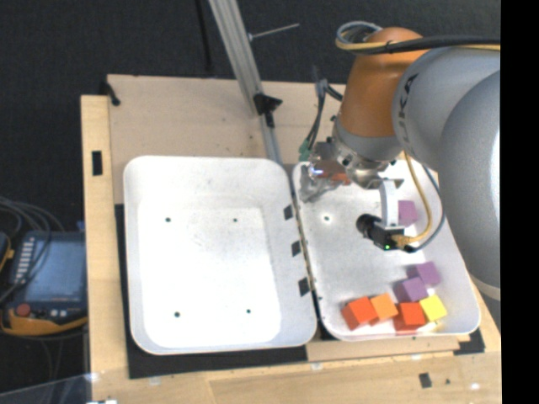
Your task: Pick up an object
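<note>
I could read only part of the maker's lettering on the grey arm; it was too skewed to spell out.

My arm reaches in from the right (orange band up top), wrist bent down, gripper low.

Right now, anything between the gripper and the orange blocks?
Nothing in the camera view: bare white bin floor runs from the gripper to the orange blocks.
</note>
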Action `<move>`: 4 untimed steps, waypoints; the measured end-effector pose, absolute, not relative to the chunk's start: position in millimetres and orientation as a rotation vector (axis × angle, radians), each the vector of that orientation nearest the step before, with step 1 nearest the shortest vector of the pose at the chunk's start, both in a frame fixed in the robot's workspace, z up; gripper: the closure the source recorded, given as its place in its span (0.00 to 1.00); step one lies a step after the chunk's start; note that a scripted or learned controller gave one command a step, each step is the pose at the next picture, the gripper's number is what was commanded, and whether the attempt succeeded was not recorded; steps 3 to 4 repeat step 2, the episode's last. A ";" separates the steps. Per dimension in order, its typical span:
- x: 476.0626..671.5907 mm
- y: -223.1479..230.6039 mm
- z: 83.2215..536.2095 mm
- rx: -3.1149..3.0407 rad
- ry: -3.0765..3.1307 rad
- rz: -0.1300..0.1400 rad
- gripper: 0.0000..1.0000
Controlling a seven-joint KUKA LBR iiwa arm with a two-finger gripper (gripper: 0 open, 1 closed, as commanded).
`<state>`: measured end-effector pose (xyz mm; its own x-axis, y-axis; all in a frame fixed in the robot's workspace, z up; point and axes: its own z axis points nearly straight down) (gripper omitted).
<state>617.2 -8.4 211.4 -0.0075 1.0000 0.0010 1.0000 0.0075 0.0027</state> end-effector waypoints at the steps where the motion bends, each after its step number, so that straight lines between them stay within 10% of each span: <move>1: 629.6 32.8 218.0 2.213 2.228 0.004 1.00; 4: 636.5 86.8 234.7 2.212 2.230 0.006 1.00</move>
